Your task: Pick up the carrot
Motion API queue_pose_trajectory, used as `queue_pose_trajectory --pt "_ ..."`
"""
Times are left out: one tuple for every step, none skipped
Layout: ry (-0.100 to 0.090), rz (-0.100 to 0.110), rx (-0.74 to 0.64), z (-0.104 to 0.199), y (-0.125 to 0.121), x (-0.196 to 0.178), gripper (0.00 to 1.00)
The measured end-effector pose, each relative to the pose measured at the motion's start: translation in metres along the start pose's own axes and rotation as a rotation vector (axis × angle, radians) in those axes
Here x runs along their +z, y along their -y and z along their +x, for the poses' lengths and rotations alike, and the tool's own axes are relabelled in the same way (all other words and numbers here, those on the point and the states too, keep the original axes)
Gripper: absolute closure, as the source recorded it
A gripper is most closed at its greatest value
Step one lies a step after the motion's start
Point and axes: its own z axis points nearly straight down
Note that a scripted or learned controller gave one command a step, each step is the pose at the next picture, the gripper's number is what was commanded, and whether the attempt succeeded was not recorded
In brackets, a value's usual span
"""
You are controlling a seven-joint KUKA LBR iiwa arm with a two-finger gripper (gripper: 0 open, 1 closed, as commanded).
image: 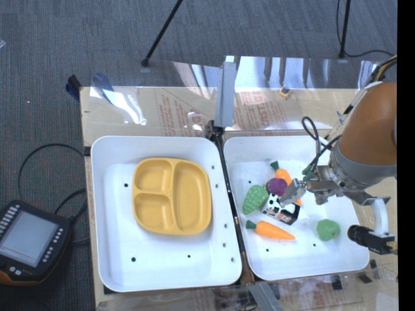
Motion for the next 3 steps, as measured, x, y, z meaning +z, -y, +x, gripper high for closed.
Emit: queue_pose_trajectory --pt "0.000 0.004 -0.022 -0.045 -0.073 0.109 0.00" --pt "0.005 -0.011 -0.120 -0.103 -0.096 0.025 0.00" --pt "0.002 -0.005 -0.120 -0.103 -0.095 0.028 0.00"
